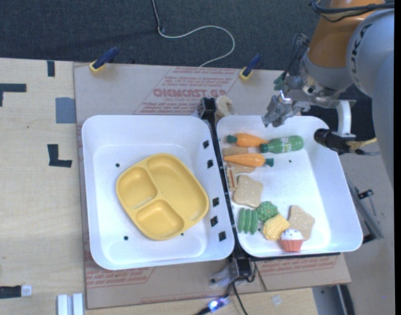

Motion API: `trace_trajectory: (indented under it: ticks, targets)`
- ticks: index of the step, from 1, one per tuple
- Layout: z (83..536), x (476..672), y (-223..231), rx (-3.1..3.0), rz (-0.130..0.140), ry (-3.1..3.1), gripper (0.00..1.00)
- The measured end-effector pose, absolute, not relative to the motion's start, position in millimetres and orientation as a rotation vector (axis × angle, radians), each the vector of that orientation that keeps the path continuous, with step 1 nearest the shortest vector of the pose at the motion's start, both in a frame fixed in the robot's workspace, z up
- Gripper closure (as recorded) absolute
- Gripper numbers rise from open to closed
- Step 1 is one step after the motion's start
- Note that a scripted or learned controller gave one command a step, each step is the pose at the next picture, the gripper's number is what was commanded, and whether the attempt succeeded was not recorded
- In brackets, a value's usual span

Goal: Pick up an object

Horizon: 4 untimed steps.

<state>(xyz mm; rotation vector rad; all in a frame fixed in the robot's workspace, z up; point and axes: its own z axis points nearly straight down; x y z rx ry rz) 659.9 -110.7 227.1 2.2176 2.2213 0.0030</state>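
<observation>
Gripper [277, 115] hovers at upper right of frame, above the right bin's [331, 195] back rim; finger state cannot be told. Recommended: descend squarely over the green bottle [283, 144], well clear of the adjacent carrots [245, 149].

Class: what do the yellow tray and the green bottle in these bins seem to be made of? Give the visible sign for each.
Yellow tray: probably moulded plastic, matte; one even colour with soft rounded compartments.
Green bottle: likely toy plastic, slightly glossy; a pale highlight runs along its side.
</observation>
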Motion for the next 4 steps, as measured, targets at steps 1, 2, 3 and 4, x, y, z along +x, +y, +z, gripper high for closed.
trace_trajectory:
  ticks: [1, 2, 3, 4]
  targets:
    - [215, 654.1, -56, 2.217, -0.002, 2.230, 1.00]
    - [227, 651.6, -6, 2.216, 0.001, 2.230, 1.00]
    - [215, 644.4, 44, 2.217, -0.003, 2.230, 1.00]
    - [234, 649.6, 84, 2.216, 0.001, 2.229, 1.00]
